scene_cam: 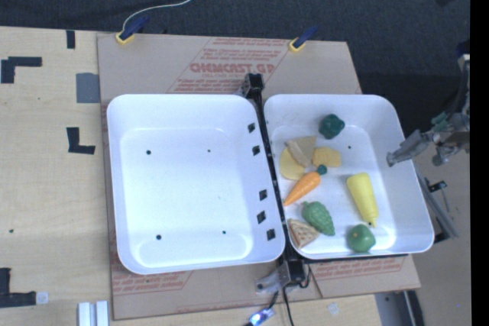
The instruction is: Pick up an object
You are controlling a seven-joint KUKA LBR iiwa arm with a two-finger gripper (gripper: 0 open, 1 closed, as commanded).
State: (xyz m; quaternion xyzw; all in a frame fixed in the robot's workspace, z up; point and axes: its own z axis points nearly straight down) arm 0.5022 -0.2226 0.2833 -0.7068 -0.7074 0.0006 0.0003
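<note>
claw [396,157] hovers by the right bin's [409,187] outer rim; can't tell its grip state.

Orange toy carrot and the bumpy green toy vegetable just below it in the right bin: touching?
Apart. The camera view shows a strip of white bin floor between the orange toy carrot and the bumpy green toy vegetable in the right bin.

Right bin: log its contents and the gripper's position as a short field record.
right bin: holds all the toy food
items: dark green pepper, pale yellow pieces, carrot, yellow corn cob, green bumpy vegetable, sandwich wedge, green round fruit
left bin: white, beside it
gripper: at the right bin's right rim, holding nothing visible
</note>
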